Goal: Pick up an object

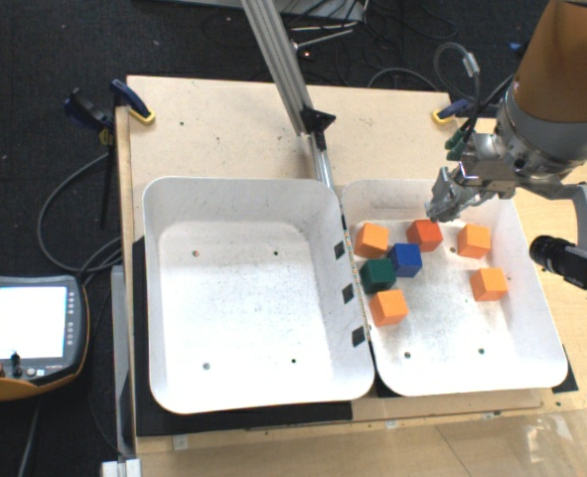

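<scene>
**Arm poised over a crowded cluster of blocks**

Nearest the camera, at 6 o'clock, the front rims of the two white bins meet along the desk (228,117) edge. The left bin (174,266) sits at 9 o'clock of the right bin (531,356), where all the blocks lie.

Going back into the right bin: an orange block (388,306) comes first, with a green block (377,273) touching it at 11 o'clock. At 3 o'clock of those, well apart, lies another orange block (490,283). Further back a blue block (406,258) touches the green one, an orange block (372,238) sits at its 10 o'clock, a red block (425,234) presses against its far side, and one more orange block (474,239) lies alone to the right.

Furthest back, the gripper (444,205) hangs just beyond the red block, at its 1 o'clock. Whether its fingers are spread or closed I cannot tell; nothing is visibly held.

The risk, as I judge it, is the crowding. Red, blue and green are packed together, so a finger coming down on red may land on blue instead, shove the group, or pinch two blocks and drop both. The lone orange blocks look like safer targets. The bin's back wall is also close to the gripper.
</scene>
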